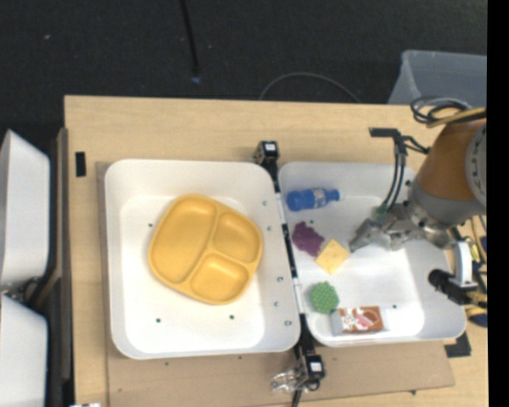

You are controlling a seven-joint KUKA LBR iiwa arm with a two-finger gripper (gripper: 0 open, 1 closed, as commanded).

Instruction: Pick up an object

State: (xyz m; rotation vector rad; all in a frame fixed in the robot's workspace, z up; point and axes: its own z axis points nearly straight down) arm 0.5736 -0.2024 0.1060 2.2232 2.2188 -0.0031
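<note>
Camera view, end effector beside yellow block

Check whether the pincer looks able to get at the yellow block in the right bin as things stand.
Probably yes. The pincer hangs just right of the yellow block, nothing between them. The purple piece sits close on the block's far side and could crowd a grasp.

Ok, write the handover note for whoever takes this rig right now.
Gripper: low inside the right bin, nothing seen between its fingers.
Right bin things: blue bottle at the back, purple toy, yellow block nearest the gripper, green ball, red packet at the front.
Left bin: yellow divided plate.
Done: nothing lifted.
Left: grip one thing and raise it; the yellow block looks the likeliest target.
</note>
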